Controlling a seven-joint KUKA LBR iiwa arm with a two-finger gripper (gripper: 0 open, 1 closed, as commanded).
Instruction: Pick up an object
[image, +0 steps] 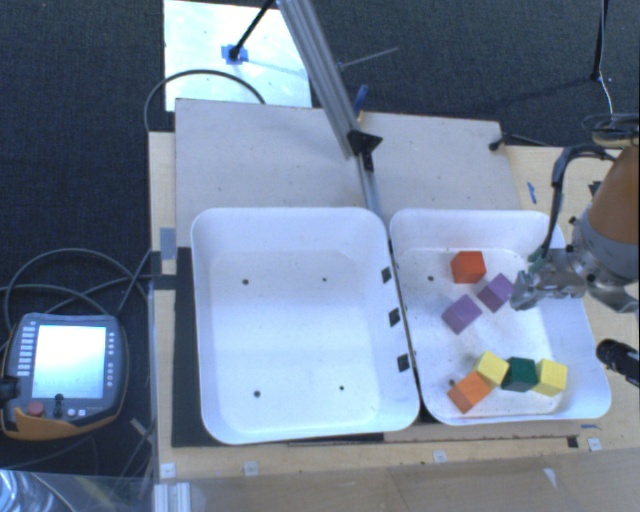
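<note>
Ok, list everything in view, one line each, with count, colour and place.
Orange blocks: 2; one at the back of the right bin, one at its front.
Purple blocks: 2; one mid-bin, one beside the gripper.
Yellow blocks: 2; and, flanking the green one.
Green block: 1, front of the right bin.
White bins: 2; left bin, right bin.
Teach pendant: 1, grey and orange, left of the bench.
Gripper: 1, grey, over the right bin's right side.
</note>
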